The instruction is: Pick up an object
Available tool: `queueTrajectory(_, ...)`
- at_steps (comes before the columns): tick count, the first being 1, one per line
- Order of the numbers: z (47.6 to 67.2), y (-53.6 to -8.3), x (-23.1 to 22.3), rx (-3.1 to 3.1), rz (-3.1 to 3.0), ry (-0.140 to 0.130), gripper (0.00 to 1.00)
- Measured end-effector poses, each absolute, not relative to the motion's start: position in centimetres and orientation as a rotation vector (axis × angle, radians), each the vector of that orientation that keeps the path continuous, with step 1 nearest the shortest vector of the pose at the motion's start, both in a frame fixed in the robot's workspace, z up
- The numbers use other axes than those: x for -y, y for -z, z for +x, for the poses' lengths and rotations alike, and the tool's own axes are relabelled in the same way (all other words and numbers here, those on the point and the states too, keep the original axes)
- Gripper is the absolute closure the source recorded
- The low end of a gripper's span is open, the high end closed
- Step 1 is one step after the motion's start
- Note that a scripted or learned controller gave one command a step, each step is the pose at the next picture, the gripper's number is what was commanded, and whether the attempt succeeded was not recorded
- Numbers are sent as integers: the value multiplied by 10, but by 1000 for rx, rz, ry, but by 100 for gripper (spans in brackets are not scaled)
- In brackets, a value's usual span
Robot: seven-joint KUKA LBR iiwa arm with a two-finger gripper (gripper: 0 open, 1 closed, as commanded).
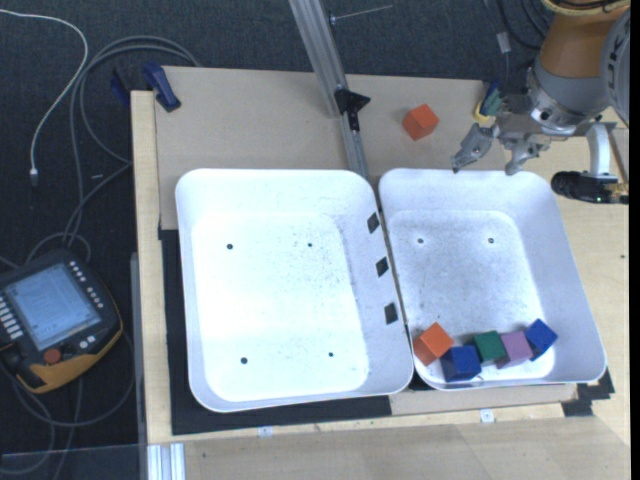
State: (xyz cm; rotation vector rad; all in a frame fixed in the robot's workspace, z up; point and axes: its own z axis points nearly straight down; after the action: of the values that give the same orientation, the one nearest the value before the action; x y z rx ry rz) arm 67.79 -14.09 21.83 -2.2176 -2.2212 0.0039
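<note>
My gripper (492, 158) hangs over the far rim of the right bin (560, 218), its two fingers spread apart with nothing between them. Along that bin's near wall lie several small blocks: an orange block (434, 341), a dark blue block (461, 362), a green block (488, 346), a purple block (515, 347) and a blue block (540, 336). They sit far below the gripper in the view. Another orange block (421, 121) rests on the bench outside the bins, left of the gripper.
The left bin (200, 268) lies beside the right one. A slanted metal rail (325, 58) crosses the bench above the seam between the bins. A blue clamp (160, 86) sits at the bench's far left corner. A teach pendant (50, 318) lies on the floor.
</note>
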Motion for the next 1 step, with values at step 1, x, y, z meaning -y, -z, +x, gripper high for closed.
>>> queueTrajectory(1, 637, -199, 50, 2224, -2208, -2, 0)
